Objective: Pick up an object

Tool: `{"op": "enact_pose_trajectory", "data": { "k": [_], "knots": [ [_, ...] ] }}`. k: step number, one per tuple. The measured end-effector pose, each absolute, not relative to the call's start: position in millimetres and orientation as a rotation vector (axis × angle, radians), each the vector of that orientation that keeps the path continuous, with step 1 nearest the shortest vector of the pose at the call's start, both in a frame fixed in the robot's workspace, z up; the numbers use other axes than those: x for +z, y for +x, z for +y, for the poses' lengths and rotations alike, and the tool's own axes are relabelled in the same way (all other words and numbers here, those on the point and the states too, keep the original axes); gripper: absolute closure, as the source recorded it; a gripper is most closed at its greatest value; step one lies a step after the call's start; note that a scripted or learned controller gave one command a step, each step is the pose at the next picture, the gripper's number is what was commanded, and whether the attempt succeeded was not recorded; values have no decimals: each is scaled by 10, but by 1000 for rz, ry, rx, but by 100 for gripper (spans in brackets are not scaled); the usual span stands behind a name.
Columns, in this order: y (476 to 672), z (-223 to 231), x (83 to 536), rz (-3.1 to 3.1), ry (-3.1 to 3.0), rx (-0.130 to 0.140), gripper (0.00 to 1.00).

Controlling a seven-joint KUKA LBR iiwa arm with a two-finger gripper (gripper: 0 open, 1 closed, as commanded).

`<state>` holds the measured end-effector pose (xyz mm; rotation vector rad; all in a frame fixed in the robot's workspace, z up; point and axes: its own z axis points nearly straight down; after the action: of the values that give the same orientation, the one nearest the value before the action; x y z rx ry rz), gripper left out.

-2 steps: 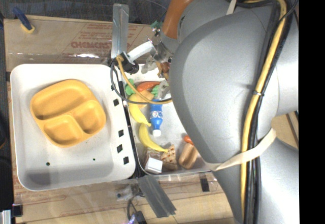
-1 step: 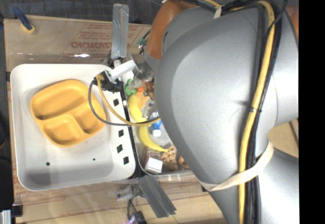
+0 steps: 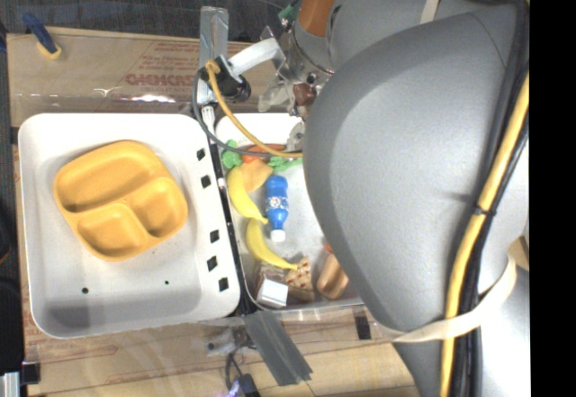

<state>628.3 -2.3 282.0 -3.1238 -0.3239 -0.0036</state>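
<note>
Clutter is the risk: 2 bananas point(image 3: 245, 197), a small bottle point(image 3: 275, 204) and other bits lie packed together in the right bin point(image 3: 232, 233), so the claw point(image 3: 286, 89), whose state I cannot tell, could snag 2 things or slip.

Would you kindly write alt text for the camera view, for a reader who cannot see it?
A grey robot arm looms over the right white bin, which holds two bananas, a small blue bottle and other items. The left bin holds a yellow divided tray.
</note>
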Motion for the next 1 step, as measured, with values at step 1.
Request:
{"op": "enact_pose_trajectory", "data": {
  "k": [1],
  "knots": [
    [5928,450,1876,-362,-3120,18,0]
  ]
}}
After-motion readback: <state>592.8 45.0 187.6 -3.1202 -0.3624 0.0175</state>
